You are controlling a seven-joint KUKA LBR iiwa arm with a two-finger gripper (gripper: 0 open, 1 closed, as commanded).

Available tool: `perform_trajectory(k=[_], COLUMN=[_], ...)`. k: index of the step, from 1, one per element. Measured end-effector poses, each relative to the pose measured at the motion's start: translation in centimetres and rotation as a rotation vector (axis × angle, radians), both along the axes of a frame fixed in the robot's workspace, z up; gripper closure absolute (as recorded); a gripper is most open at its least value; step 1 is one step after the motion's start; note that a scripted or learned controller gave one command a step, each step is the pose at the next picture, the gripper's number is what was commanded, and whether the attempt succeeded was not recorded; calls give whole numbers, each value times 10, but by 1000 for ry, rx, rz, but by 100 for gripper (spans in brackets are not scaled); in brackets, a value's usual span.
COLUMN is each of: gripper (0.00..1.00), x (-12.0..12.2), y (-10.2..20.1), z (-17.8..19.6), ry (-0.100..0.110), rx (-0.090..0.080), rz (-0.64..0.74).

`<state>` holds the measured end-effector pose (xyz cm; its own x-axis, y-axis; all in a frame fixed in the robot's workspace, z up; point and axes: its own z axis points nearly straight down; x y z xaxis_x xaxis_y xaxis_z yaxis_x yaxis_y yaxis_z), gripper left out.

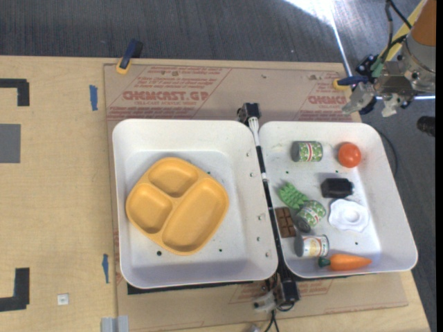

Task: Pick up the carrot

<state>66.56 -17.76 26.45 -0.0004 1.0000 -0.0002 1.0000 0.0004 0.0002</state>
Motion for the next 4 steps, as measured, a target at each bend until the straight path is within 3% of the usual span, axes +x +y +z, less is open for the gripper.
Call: perform_trajectory(k=[1,2,3,4], gripper=[0,0,0,0], x=[-36,-72,-111,-152], y=[61,173,277,270], z=[-169,-79,-97,-114], ry=[5,0,3,3], rx=[2,2,1,1], rz=[-282,-269,40,301])
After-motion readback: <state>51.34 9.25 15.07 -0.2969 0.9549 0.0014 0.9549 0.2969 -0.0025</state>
